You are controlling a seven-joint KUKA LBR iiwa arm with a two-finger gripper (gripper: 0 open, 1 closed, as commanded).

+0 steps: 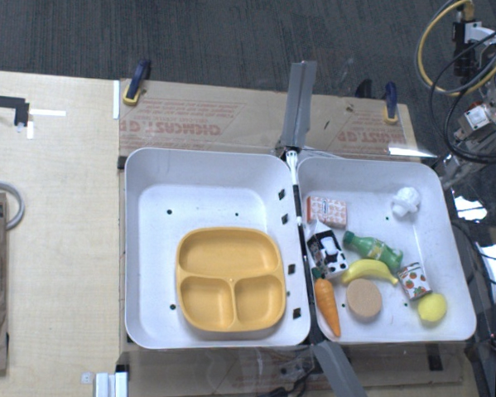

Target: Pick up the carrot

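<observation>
Orange and thin, the carrot (327,305) is seen in the camera view at the near left corner of the right bin (457,246), pressed close to the wall between the two bins. Its green end is pointed toward a small black and white toy (329,252).

The arm's wrist and cables (474,73) are seen high at the right, well apart from the bins. Whether the gripper is holding anything cannot be told.

To do this step well, the carrot should probably be gripped across its thick middle, with room kept from the wall.

In the right bin, a banana (370,271), a round tan disc (364,299), a lemon (431,307), a green bottle (374,247) and a red packet (326,210) are also found. A yellow divided plate (230,278) is held in the left bin (147,230).
</observation>
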